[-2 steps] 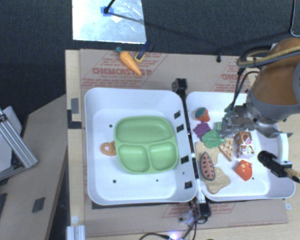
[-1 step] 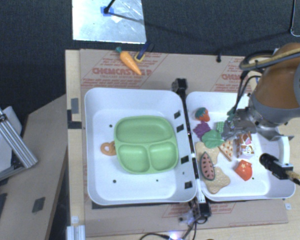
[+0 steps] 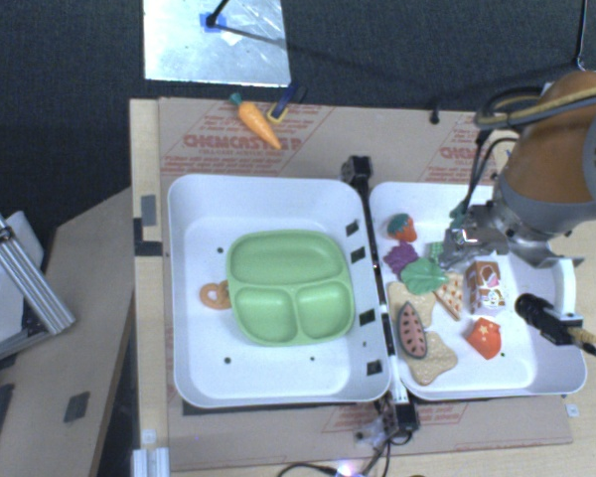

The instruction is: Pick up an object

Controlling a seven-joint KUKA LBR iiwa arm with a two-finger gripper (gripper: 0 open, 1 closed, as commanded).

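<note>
Fingers (image 3: 455, 249) low over crowded right bin (image 3: 561, 371), above green leaf toy (image 3: 426, 275); opening: cannot tell. Bin's right edge roomier.

A divided tray (image 3: 288, 286) lies in the left bin (image 3: 194, 217); toy foods (image 3: 414, 328) crowd the right bin (image 3: 561, 366).

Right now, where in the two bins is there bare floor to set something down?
Left bin: bare floor behind and in front of the green tray; pretzel at its left. Right bin: crowded centre around gripper; bare back right of the strawberry.
</note>
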